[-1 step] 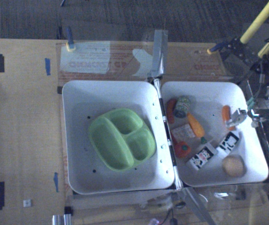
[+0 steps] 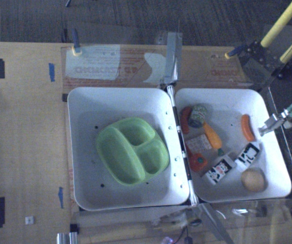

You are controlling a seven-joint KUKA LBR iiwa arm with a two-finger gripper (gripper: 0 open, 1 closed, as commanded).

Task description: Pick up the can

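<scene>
Camera view from above: the claw (image 2: pixel 266 128) hangs over the right-hand rim of the right bin (image 2: pixel 227 92), its pale metal tip reaching just inside that bin's right wall. It is small and blurred, so I cannot tell whether it is spread or pressed together, and nothing can be seen pinched in it.

Nearest the claw, inside the right bin, an orange-red sausage-shaped toy (image 2: pixel 246 127) lies just beside the tip. Below that, a black-and-white carton (image 2: pixel 248 154) lies tilted, and a tan ball (image 2: pixel 253 179) sits in the bin's near right corner. A second black-and-white carton (image 2: pixel 219 171) lies toward the bin's near middle.

The can (image 2: pixel 198 114), a small dark greenish round thing, is in the right bin's far left part, well apart from the claw, with a red piece (image 2: pixel 186 119) touching its left side. An orange carrot (image 2: pixel 212 136) lies just below it, a pinkish flat packet (image 2: pixel 199 144) beside the carrot, and a red toy fruit (image 2: pixel 198 161) against the bin's left wall.

Left of the right bin, the left bin (image 2: pixel 118 93) holds a green divided plate (image 2: pixel 132 150).
</scene>
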